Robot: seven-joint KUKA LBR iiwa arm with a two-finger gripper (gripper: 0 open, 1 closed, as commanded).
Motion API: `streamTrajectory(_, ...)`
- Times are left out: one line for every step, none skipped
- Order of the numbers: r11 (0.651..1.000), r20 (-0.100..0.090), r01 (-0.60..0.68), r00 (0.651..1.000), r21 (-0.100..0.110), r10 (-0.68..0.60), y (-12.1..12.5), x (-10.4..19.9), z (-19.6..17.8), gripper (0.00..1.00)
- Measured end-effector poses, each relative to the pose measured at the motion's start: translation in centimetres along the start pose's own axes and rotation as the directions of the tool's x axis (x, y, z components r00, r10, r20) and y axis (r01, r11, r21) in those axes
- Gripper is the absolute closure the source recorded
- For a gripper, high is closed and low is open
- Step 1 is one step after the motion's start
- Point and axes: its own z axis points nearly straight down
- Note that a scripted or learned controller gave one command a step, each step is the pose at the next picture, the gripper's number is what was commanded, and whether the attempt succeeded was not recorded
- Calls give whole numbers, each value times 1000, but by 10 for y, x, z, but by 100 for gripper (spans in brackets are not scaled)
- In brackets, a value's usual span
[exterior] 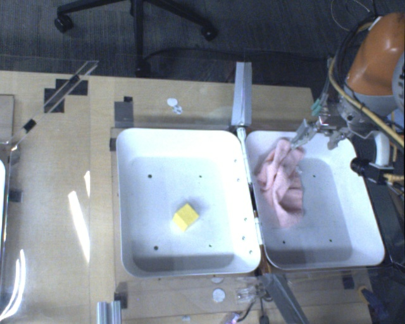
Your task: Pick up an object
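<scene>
A pink cloth lies crumpled in the right bin, stretched up toward its top corner. My gripper hangs over the back of that bin, and its thin fingers are shut on the cloth's upper corner, which is pulled up into a point. A small yellow block rests on the floor of the left bin, far from the gripper.
A metal divider post stands behind the seam between the two bins. The arm's orange band and cables hang over the right bin's back right corner. An office chair base sits on the floor beyond the bench.
</scene>
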Motion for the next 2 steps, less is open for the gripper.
streamTrajectory(985, 3, 175, 985, -4, -175, -10, -7, -91, 0)
streamTrajectory(1000, 0, -4, 1000, 0, 4, -15, 0, 29, 0)
